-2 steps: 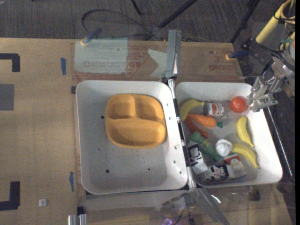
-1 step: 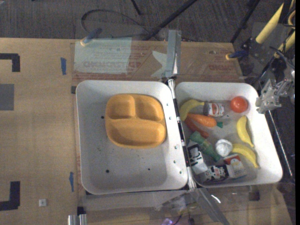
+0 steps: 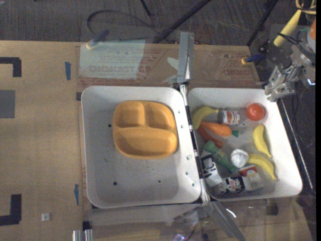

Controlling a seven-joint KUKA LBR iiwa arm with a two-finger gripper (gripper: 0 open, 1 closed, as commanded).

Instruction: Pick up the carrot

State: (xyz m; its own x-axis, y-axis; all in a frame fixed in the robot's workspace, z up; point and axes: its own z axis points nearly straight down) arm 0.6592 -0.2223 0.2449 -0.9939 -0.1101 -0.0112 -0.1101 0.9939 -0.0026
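While the carrot (image 3: pixel 216 129) lies untouched in the right bin (image 3: pixel 290 152) between a banana (image 3: pixel 202 115) and a green bottle (image 3: pixel 219 157), the gripper (image 3: pixel 281 83) hovers beyond the bin's far right corner, holding nothing, so the whole pick remains.

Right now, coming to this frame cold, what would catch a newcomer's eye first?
The big orange divided plate sits alone in the left bin. The right bin is a crowded jumble: the carrot near its left side, yellow bananas, a red tomato-like ball, a small can and cartons. The claw hangs over that bin's upper right corner, away from the carrot.
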